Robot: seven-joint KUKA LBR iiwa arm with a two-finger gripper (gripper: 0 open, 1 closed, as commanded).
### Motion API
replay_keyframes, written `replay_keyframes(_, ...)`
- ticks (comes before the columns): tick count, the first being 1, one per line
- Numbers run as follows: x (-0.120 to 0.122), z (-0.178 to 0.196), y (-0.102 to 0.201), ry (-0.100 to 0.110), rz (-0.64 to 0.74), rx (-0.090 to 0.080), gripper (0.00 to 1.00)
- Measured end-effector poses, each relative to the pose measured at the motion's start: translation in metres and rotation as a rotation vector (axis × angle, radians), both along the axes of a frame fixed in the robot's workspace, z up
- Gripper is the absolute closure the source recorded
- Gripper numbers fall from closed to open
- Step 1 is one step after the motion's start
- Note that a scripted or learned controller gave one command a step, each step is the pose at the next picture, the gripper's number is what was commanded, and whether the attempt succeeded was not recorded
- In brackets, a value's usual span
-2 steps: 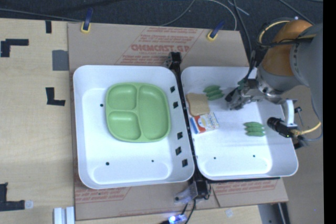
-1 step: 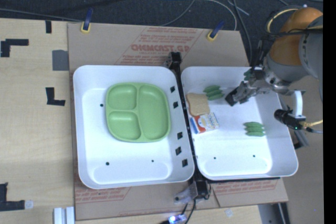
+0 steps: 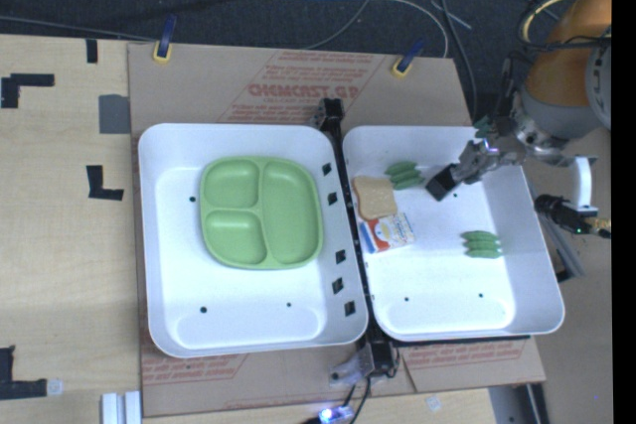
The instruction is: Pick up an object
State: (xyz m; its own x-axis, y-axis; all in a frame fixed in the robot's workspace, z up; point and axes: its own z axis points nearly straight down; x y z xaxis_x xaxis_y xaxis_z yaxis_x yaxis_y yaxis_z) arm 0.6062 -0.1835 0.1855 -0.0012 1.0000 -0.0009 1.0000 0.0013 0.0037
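My gripper (image 3: pixel 443 183) reaches in from the right over the upper part of the right bin (image 3: pixel 517 313), its dark fingers pointing left and down. A green pea pod (image 3: pixel 403 175) lies just left of the fingertips. Further left sit a tan slice of bread (image 3: pixel 375 197) and, below it, a small white, red and blue carton (image 3: pixel 387 233). A second green pod (image 3: pixel 481 244) lies lower right in the same bin. Nothing shows between the fingers.
The left bin (image 3: pixel 179 313) holds a green divided plate (image 3: pixel 261 212). Black clips join the two bins along the middle seam (image 3: pixel 338 204). Cables run across the dark surface behind the bench, and cardboard lies under the bins.
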Motion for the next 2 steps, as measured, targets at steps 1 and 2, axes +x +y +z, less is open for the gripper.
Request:
replay_keyframes(1, 0.001, 0.021, 0.0, 0.002, 0.0, 0.0, 1.0)
replay_keyframes(2, 0.0, 0.013, 0.05, 0.006, 0.004, 0.002, 1.0)
